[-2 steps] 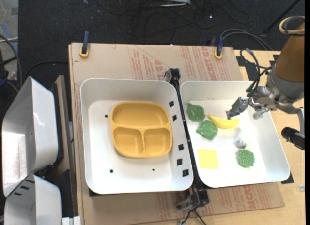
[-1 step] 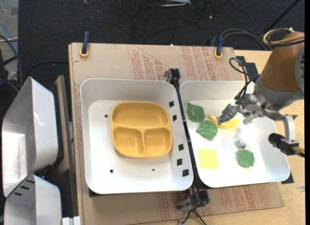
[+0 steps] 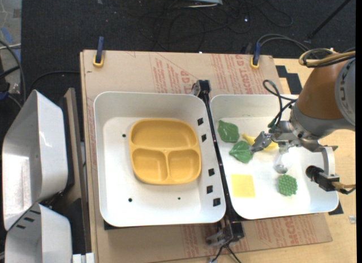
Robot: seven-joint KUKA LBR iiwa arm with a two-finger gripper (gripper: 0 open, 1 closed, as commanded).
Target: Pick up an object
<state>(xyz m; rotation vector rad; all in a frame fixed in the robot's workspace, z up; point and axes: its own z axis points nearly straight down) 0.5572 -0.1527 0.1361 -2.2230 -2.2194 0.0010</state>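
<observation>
Surface [image 3: 169, 69]: flat brown cardboard sheet printed with red lettering, held by two yellow clamps at its far edge; it bears two shallow white bins side by side.
Left bin [image 3: 113, 199]: glossy white plastic, rounded corners, low walls.
Yellow tray [image 3: 166, 150]: smooth, matte yellow-orange plastic, a rounded rectangle divided into three compartments, one wide at the far side and two smaller at the near side; it lies flat in the middle of the left bin.
Right bin [image 3: 249, 104]: same white plastic, touching the left bin along a dark divider strip with small black tabs.
Arm [image 3: 328, 95]: rounded orange and grey housing, reaching in over the right bin from the right.
Claw [image 3: 261, 142]: dark metal, slender, low over the middle of the right bin; whether its tips are apart or together I cannot tell.
Green leaves: one soft, flat leaf-shaped piece [image 3: 228, 130] near the far left of the right bin, a second [image 3: 242, 152] just beside the claw tip.
Yellow piece [image 3: 249, 139]: small, bright yellow, partly hidden by the claw.
Yellow square [image 3: 242, 186]: thin, flat, pale yellow, sponge-like, near the front left of the right bin.
Green ball [image 3: 287, 185]: round, bumpy, knobbled surface, near the front right of the right bin.
</observation>
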